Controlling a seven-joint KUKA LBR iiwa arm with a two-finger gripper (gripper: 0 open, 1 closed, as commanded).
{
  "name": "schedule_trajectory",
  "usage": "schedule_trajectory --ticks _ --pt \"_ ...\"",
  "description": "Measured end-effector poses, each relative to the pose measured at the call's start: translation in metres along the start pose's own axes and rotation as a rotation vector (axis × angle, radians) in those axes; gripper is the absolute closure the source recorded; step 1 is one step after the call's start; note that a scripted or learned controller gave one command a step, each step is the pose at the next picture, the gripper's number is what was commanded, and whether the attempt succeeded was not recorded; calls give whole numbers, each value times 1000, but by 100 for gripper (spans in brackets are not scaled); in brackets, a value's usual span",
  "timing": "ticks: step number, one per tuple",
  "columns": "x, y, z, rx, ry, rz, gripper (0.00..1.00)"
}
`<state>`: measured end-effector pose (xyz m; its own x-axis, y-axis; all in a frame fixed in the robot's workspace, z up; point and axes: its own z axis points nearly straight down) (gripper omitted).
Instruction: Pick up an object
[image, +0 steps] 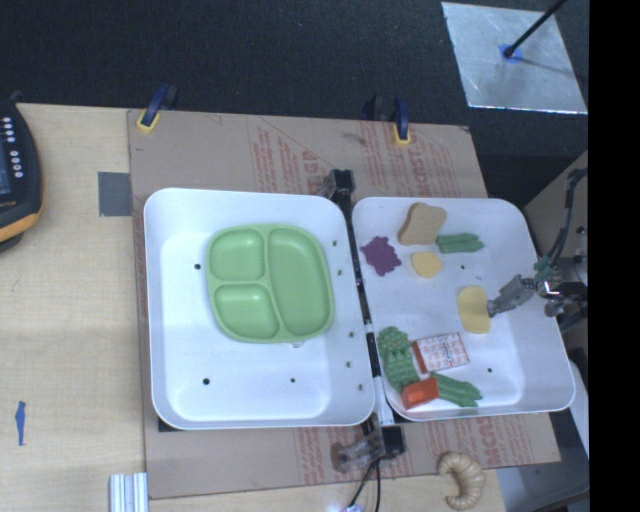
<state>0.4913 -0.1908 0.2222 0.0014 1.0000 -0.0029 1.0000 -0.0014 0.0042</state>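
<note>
End effector (500, 300), fingers' state impossible to tell, hovers just beside the pale yellow rounded block (473, 308) in the right white bin (545, 375); nothing is lifted yet.

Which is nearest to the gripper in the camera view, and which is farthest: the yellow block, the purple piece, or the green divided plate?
From the gripper:
1. Yellow block, right bin, just beside the gripper.
2. Purple piece, right bin, near its left wall.
3. Green divided plate, left bin.

Green plate (270, 283), white bins (180, 390), purple piece (381, 254).
</note>
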Motion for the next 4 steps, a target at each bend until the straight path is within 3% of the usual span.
schedule_trajectory --ticks 1,2,3,4 --pt "3 51 137 11 4 -11 0" --pt "1 50 120 8 3 -9 100" --pt "-6 109 6 -8 -2 -8 100" --pt "-5 105 13 6 3 -6 0"
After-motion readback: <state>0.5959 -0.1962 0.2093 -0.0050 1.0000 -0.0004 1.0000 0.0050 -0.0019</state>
